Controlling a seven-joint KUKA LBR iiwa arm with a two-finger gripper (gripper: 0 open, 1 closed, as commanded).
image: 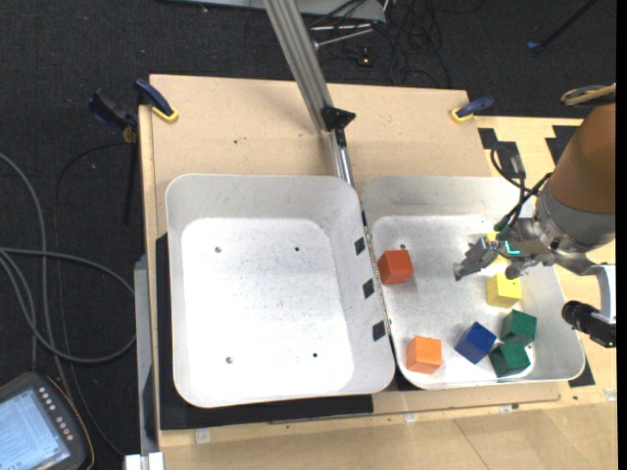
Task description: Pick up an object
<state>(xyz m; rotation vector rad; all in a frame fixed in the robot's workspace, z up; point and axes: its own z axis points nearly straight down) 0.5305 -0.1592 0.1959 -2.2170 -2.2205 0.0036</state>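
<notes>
Arm over the right bin (pixel 411 204)
The gripper (pixel 480 259), fingers spread and holding nothing, hangs beside the yellow block (pixel 505 289), right of the orange block (pixel 395 266).

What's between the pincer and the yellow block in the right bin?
Nothing visible. The pincer sits just up and left of the yellow block, with bare bin floor between; the green blocks and blue block lie lower down.

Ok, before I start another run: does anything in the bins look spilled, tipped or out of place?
Nothing stands out. All the blocks sit inside the right bin: red block, orange block, blue block, yellow block and two green blocks crowded together near its corner. The gripper hangs above the bin floor.
</notes>
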